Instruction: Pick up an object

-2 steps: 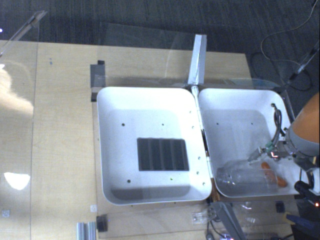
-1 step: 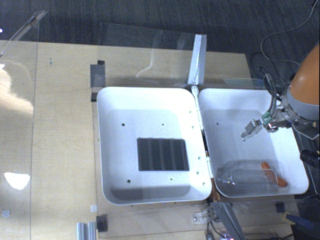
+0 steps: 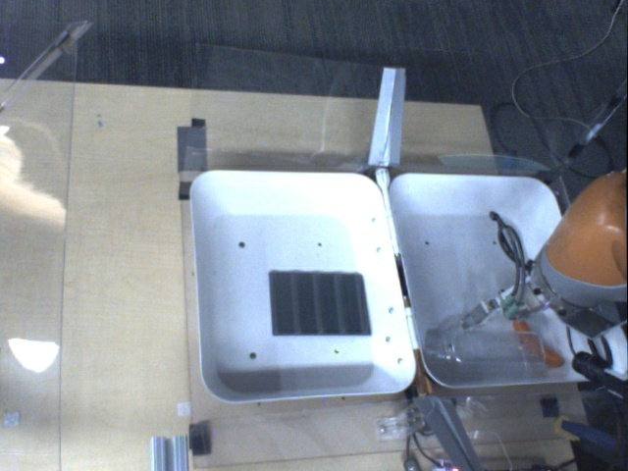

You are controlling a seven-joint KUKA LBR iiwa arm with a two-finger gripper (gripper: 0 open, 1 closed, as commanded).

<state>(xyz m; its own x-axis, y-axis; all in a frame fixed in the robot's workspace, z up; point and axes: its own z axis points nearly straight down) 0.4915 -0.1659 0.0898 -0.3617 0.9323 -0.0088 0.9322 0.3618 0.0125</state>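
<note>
The pick looked not yet done: the pincer [image 3: 491,310] was low in the right bin [image 3: 442,214], whether apart or together I could not tell, just beside a clear bottle [image 3: 481,346] and an orange object [image 3: 551,357] lying on the floor.

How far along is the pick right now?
Done: the arm has reached into the right bin, its end effector low beside a clear object near the front wall. In hand: no grasp is visible. Left: grip and lift. The left bin holds a dark ribbed pad.
</note>
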